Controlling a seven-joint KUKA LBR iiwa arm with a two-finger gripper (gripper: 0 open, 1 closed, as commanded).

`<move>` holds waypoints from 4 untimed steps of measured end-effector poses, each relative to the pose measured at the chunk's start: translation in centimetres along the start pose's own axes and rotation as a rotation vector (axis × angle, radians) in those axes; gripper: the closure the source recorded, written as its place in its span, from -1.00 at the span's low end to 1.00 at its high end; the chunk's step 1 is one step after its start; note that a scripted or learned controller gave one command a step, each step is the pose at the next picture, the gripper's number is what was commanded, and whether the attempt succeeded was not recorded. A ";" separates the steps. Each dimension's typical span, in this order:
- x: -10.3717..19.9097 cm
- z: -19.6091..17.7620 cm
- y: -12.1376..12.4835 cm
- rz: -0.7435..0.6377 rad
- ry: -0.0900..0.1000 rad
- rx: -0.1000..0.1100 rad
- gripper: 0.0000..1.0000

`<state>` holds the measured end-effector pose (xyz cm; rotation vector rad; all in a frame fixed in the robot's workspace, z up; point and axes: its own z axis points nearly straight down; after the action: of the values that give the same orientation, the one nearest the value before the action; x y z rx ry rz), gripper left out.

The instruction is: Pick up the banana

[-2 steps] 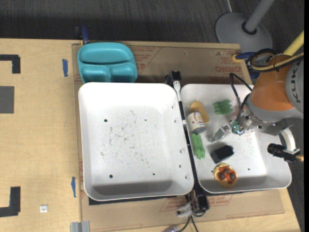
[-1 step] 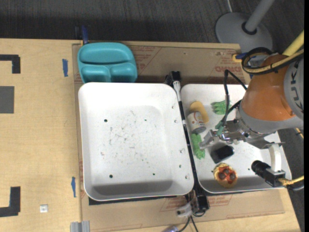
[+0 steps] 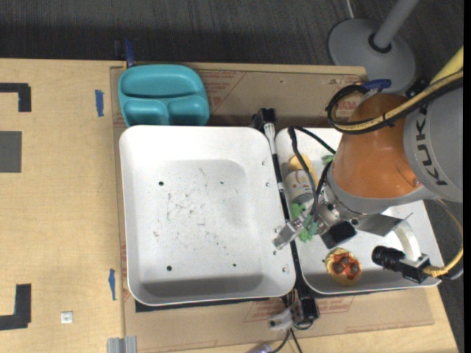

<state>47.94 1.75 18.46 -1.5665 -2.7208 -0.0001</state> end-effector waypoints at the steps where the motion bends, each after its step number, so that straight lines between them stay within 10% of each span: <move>1: 5.2 0.0 3.5 -0.088 -0.002 -0.003 -1.00; 2: 9.3 8.7 5.3 -0.146 0.000 0.001 -1.00; 3: 16.8 9.8 9.9 -0.135 -0.003 -0.007 -1.00; 4: 14.2 5.4 12.1 0.352 -0.002 -0.001 -1.00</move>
<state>51.24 20.10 13.04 -2.0205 -2.4058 0.0007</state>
